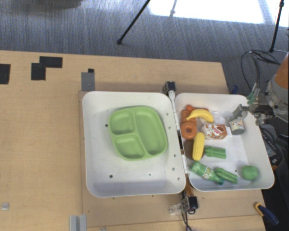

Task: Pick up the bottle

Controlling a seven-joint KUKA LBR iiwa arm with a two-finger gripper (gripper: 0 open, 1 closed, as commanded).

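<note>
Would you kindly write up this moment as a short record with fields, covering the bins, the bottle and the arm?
left bin: white bin holding a green divided plate
right bin: white bin with toy food, including a banana, a corn cob, a green ball
bottle: green bottle lying on its side near the right bin's front edge
pincer: pincer over the right bin's far right part, apart from the bottle
task state: bottle not yet picked up

We observed bright, even lighting. A blown-out patch of glare lay on the floor [212,9] at the top edge. The white bins [131,180] showed soft shadows along their inner walls. Focus was slightly soft throughout.
</note>
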